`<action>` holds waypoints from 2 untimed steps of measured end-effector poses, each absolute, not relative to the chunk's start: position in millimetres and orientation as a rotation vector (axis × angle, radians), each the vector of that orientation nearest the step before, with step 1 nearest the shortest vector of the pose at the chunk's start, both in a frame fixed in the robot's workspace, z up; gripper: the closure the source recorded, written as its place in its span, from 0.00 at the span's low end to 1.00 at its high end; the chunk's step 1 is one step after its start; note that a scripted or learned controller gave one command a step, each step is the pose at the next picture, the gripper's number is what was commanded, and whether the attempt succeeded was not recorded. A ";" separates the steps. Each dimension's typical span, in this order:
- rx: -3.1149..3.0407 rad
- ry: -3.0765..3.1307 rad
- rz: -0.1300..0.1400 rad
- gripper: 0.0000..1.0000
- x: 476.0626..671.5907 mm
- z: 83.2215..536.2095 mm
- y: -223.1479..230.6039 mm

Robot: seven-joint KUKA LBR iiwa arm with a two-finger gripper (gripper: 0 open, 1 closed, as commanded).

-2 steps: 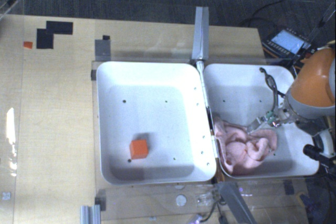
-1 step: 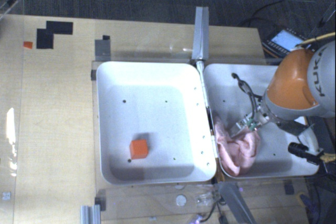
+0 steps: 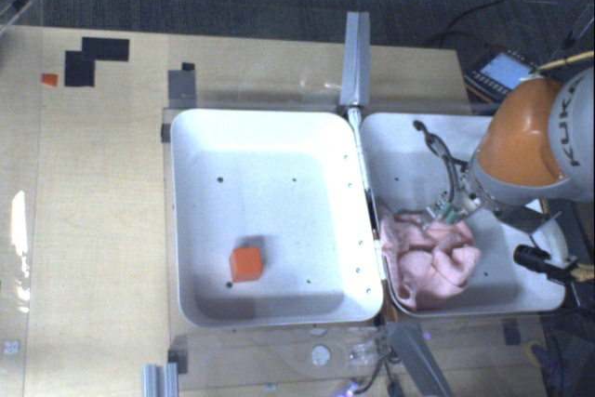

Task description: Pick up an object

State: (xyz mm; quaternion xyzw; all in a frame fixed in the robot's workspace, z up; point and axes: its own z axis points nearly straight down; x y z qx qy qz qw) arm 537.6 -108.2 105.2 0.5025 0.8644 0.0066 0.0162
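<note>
A crumpled pink cloth (image 3: 426, 261) lies in the front left part of the right bin (image 3: 409, 149). My gripper (image 3: 448, 211) is down at the cloth's upper right edge, touching or just above it, under the grey arm with its orange band (image 3: 521, 144). An orange cube (image 3: 245, 264) rests alone in the front of the left bin (image 3: 251, 135), far from the gripper.
A metal divider post (image 3: 356, 60) stands between the bins at the back. Black blocks (image 3: 91, 59) and a small orange piece (image 3: 49, 80) lie on the bench at far left. Cables and a device (image 3: 507, 70) sit behind the right bin.
</note>
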 end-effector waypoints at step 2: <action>1.599 2.684 0.011 0.00 538.6 91.5 -104.2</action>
